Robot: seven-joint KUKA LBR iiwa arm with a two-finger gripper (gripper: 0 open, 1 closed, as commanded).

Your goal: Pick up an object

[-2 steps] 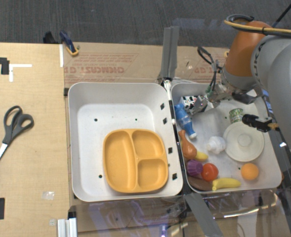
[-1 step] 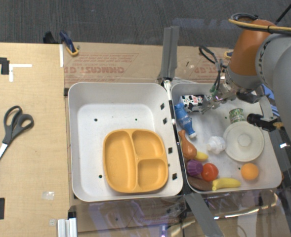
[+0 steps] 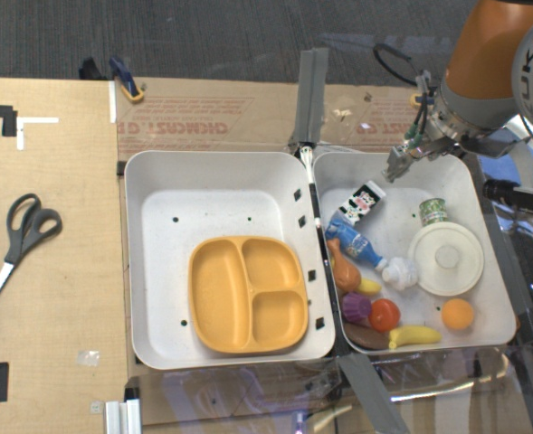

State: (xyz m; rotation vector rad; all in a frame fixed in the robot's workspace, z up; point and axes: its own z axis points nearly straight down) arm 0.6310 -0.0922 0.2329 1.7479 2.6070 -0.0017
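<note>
Gripper: the gripper (image 3: 400, 164) hangs over the far edge of the right bin (image 3: 480, 208), with nothing seen between its fingers; how far apart they stand cannot be told.
Right bin, nearest the gripper: a small black-and-white carton (image 3: 360, 202) lies just below and to the left of it, apart from it.
Right bin, further down: a blue bottle with a white cap (image 3: 364, 250), a green-labelled can (image 3: 433, 212), and a round white lid (image 3: 447, 259) well below the gripper.
Right bin, near edge: an orange ball (image 3: 458, 315), a red tomato (image 3: 385, 315), a banana (image 3: 414, 336), a purple piece (image 3: 356, 308) and an orange-brown piece (image 3: 345, 272), bunched and touching, farthest from the gripper.
Left bin: the left bin (image 3: 157, 242) holds a yellow divided plate (image 3: 248, 294), well to the gripper's left.
Outside the bins: scissors (image 3: 20, 238) lie on the bench, far left.
Hard to make out: a dark shape under the tomato and banana is too hidden to name; the arm (image 3: 492, 48) is cut off by the top right corner.
</note>
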